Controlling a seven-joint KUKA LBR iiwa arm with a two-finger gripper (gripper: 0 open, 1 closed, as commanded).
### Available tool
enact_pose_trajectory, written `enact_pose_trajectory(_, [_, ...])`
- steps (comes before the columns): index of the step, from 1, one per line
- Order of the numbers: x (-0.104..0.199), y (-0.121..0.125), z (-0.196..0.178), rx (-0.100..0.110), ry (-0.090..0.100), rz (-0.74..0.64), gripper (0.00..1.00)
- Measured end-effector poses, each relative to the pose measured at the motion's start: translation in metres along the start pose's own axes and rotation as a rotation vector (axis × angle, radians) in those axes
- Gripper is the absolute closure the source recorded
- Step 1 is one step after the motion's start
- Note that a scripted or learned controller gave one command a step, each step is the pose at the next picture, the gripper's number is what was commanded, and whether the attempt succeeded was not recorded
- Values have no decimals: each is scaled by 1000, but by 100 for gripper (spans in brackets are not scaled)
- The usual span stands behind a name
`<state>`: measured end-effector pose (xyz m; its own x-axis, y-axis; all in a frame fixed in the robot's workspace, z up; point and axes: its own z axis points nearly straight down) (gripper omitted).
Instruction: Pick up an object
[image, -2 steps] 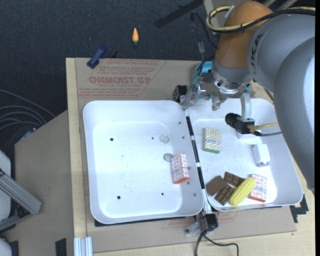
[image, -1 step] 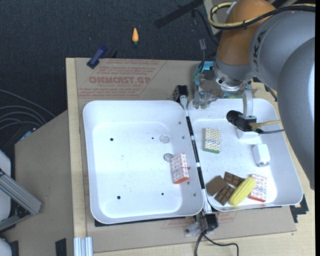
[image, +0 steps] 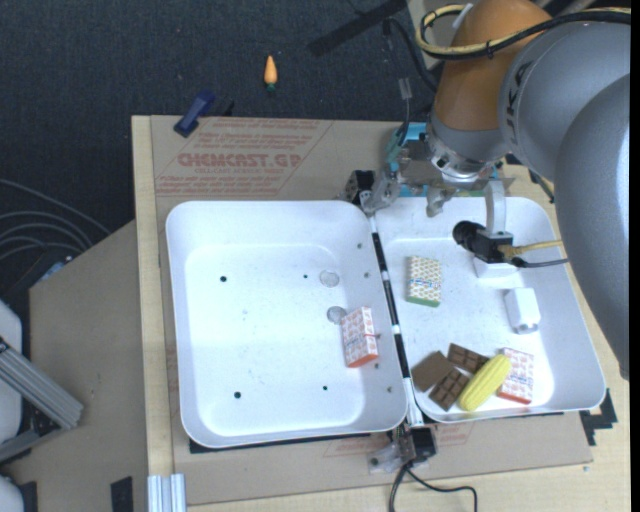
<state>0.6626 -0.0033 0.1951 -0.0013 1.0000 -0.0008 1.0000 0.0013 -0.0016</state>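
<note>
My gripper (image: 415, 190) hangs over the back edge of the right bin (image: 560, 340), near the divider between the bins, and I see nothing held in it. In the right bin lie a green-and-white patterned box (image: 424, 280), a small white cylinder (image: 522, 308), brown chocolate pieces (image: 447, 375), a yellow corn cob (image: 484, 382) and a red-and-white box (image: 517, 375). The left bin (image: 200, 300) holds a red-and-white box (image: 360, 336) near its right wall.
Both bins rest on a printed cardboard sheet (image: 240, 150). A blue object (image: 193, 113) and a small orange piece (image: 270, 70) lie beyond the bins at the back. The arm's grey body (image: 590, 130) looms over the right bin's far corner.
</note>
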Motion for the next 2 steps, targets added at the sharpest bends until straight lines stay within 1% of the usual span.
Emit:
enact_pose_trajectory(1, [0,1,-10,-2,0,-1,100])
enact_pose_trajectory(2, [0,0,-10,-2,0,-1,0])
